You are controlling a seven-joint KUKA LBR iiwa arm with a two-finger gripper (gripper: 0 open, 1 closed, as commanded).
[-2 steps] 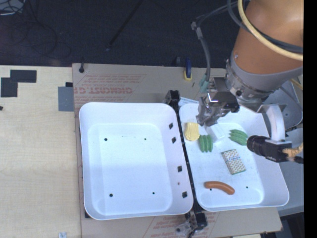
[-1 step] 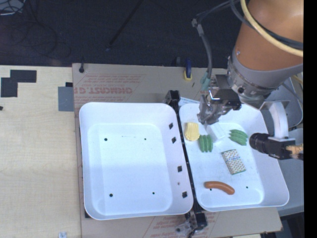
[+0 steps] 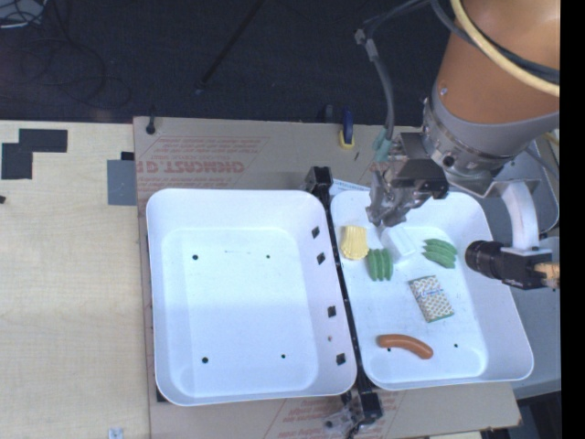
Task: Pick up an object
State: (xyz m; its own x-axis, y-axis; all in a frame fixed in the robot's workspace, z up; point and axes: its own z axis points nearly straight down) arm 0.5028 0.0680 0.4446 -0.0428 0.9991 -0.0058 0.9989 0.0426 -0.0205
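camera view: two white bins side by side
left bin [image 3: 174, 245]: bare floor
right bin [image 3: 498, 350]: yellow piece [image 3: 355, 241], green pods [image 3: 379, 263] — sausage [image 3: 405, 345], packet [image 3: 430, 298], second pod [image 3: 440, 251]
gripper [image 3: 391, 216]: above yellow piece — grip state unreadable

left white bin [image 3: 174, 245] | cardboard sheet [image 3: 228, 158] under bins | black cables [image 3: 55, 26] behind bench

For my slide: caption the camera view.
KUKA gripper hovers over the right bin holding a yellow item, two green pieces, a patterned packet and an orange sausage.
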